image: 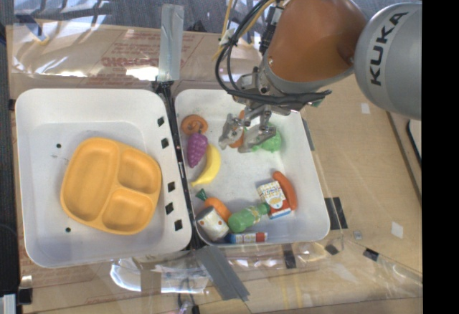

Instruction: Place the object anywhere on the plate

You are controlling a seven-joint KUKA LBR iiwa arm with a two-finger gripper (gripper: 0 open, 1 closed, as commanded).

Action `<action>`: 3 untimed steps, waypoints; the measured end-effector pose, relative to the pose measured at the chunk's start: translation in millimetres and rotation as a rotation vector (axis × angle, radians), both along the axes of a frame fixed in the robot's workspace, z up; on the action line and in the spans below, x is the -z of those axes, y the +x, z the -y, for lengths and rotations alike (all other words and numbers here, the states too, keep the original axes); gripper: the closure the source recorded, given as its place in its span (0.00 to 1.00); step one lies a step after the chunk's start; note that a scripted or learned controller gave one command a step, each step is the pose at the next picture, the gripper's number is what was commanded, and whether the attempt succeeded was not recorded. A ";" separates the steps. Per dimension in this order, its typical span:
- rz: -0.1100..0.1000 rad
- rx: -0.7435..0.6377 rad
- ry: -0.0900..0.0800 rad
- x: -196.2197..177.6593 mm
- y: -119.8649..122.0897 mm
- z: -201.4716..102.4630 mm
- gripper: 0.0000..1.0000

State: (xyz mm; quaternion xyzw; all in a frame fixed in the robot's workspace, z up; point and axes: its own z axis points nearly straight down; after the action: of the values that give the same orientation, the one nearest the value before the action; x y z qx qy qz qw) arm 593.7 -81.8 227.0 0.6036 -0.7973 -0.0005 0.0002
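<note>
Nearest the camera, along the near wall of the right bin (315,183), a small can (211,223) lies on its side with a flat blue and red item (247,237) just right of it; a green bottle-like toy (247,218) lies just beyond, touching a carrot (215,206) on its left; to the right a small juice carton (273,198) sits against an orange sausage (286,190); farther back on the bin's left side a banana (208,166) curves under a bunch of purple grapes (196,148), with an orange doughnut-like piece (193,124) at the far left corner; the gripper (247,132) hangs low over the bin's far middle, its metal fingers (232,135) spread, an orange scrap showing between them, though whether it is pinched I cannot tell; a green toy (270,142) lies just right of the fingers, touching or nearly so; the yellow plate (109,184), divided into three compartments, rests in the left bin (43,119), well apart from the gripper.
</note>
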 end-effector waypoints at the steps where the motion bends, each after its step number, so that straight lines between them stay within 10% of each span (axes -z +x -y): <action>1: 0.000 0.020 0.002 21.6 -52.3 -70.8 1.00; 2: 0.007 0.007 -0.001 -46.7 -108.5 -64.3 1.00; 3: 0.001 -0.279 0.002 -5.3 -86.9 -165.4 1.00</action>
State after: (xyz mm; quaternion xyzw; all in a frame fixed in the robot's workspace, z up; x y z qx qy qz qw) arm 506.8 83.6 232.3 0.7087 -0.7055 -0.0012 -0.0008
